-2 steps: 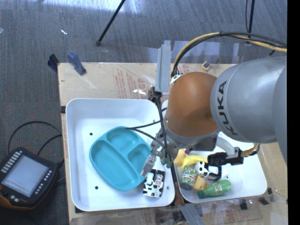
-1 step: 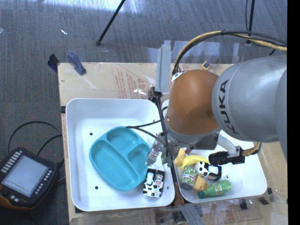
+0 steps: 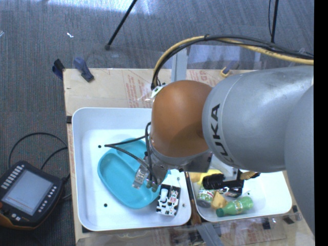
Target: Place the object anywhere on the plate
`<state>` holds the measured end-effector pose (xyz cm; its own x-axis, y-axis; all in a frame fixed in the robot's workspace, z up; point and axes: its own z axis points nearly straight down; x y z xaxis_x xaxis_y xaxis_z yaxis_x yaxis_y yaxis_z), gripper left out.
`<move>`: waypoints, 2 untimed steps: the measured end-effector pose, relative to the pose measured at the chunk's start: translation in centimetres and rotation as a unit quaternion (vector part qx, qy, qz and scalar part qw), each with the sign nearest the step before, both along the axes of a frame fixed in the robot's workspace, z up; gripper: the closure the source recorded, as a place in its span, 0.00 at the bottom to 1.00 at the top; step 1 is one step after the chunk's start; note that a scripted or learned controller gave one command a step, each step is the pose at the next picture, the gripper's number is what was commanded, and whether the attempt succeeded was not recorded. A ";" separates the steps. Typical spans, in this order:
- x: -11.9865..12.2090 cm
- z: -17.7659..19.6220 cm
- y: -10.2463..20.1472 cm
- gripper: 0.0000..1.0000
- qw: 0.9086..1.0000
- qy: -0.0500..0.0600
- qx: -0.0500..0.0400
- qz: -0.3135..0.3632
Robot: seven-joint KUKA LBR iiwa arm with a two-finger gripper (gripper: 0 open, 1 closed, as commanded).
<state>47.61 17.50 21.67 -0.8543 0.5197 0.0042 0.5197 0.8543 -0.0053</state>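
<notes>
Camera view looks down at a slant on the table (image 3: 102, 86), where the grey arm (image 3: 256, 117) reaches in from the right and hides much of both bins. Its claw (image 3: 145, 181) hangs low over the right-hand part of the blue plate (image 3: 115, 178), which lies in the left bin (image 3: 84, 152). Whether the claw is clenched, released or grasping anything cannot be told, because the wrist shadows it and the parts below blur together.

A small black-and-white patterned box (image 3: 169, 200) lies in the same bin at the plate's lower right edge. It is just beside the rim or touching it; which is unclear. It is judged to be the object to place, being the one loose thing near the plate. The right bin (image 3: 279, 196) holds a green bottle (image 3: 237, 206) and a few other small items, well apart from the plate.

If the box is the target, it looks not yet on the plate, so the step in hand is probably a pick. To do it well, the claw should shift a little toward the lower right, centre over the box and turn to close across its narrower side. A straight descent would avoid nudging the box against the bin wall or riding up on the plate's rim. Once the hold is firm, a short lift and a small move left is enough, since any spot on the plate counts.
</notes>
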 end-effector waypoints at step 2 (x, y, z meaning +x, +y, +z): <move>3.9 -11.0 5.6 0.00 1.000 0.001 -0.001 -0.013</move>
